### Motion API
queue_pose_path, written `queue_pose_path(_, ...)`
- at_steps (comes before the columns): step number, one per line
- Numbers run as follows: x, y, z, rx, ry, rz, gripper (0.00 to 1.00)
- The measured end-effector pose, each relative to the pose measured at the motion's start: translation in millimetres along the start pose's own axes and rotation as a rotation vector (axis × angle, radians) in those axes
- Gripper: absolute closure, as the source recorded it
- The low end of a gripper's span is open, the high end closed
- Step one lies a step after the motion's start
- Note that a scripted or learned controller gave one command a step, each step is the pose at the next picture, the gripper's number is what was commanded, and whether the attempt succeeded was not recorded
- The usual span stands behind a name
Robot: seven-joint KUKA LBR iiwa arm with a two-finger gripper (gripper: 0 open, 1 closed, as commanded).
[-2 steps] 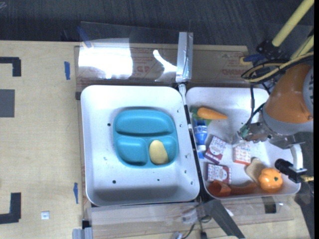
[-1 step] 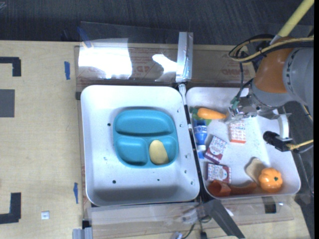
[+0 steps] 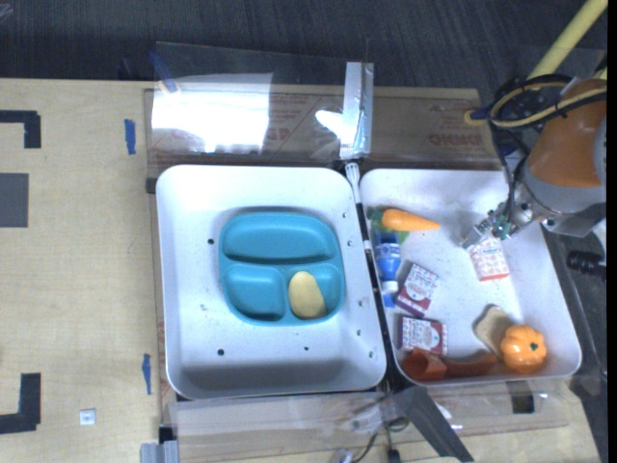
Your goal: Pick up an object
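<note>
My gripper (image 3: 496,226) hangs over the upper right part of the right bin (image 3: 564,302), reaching in from the right. Just below it lies a small white and red packet (image 3: 490,259); I cannot see whether the two touch. An orange carrot (image 3: 410,222) lies at the bin's upper left, with a blue bottle (image 3: 388,258) under it along the left wall. Two red and white packets (image 3: 416,288) (image 3: 421,335) sit near the middle. A small orange pumpkin (image 3: 523,347) rests at the lower right beside a tan bread piece (image 3: 490,325).
A dark red-brown item (image 3: 445,364) lies along the right bin's front wall. The left bin (image 3: 183,258) holds a teal divided tray (image 3: 280,249) with a yellow oval object (image 3: 307,295) in its lower right compartment. A clear panel (image 3: 251,114) stands behind the bins.
</note>
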State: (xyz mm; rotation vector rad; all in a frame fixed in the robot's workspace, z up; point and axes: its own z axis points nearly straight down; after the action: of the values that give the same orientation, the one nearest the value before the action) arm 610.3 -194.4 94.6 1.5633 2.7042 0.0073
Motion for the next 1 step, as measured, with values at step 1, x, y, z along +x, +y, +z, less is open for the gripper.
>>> queue_pose_path(1,2.6,1.0,1.4,0.001,0.005,-0.002,0.0)
